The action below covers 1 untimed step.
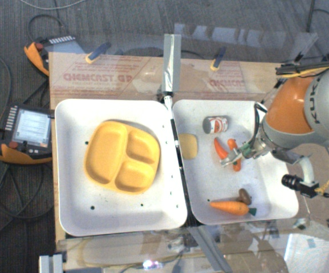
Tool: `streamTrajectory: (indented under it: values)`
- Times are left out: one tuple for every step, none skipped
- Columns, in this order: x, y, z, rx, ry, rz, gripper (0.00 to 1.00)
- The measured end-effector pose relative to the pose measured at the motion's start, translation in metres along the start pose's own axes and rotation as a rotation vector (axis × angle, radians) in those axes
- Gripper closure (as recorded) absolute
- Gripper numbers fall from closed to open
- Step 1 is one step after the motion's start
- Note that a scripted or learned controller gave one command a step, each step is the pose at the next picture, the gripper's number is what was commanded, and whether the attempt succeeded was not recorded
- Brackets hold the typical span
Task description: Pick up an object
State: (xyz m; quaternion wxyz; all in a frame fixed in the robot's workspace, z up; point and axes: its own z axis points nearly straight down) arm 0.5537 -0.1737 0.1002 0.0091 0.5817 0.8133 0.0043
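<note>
Where the arm (301,115) reaches in from the right, its gripper (234,158) sits low over the right bin (278,209), near the bin's middle. Two small orange chilli-shaped pieces lie there: one chilli (219,148) just left of the gripper tip, the other (234,154) directly under it and partly covered. Whether the second piece sits between the fingers cannot be told; finger state likewise cannot be told at this resolution.

Other contents of the right bin: a small can (216,124) on its side toward the far wall, well apart from the gripper; a pale yellow slab (188,145) against the left wall; a carrot (231,207) lying near the front edge, with a brown lump (245,196) touching its upper right end.

The left bin (68,209) holds a yellow divided tray (122,156), set at a slight angle near the middle.

A handheld pendant (25,133) lies on the floor left of the bench.
</note>
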Motion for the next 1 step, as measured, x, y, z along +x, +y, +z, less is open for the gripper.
streamTrajectory:
  values:
    - [-0.0146, 0.0755, -0.1104, 0.018, 0.007, 0.011, 1.00]
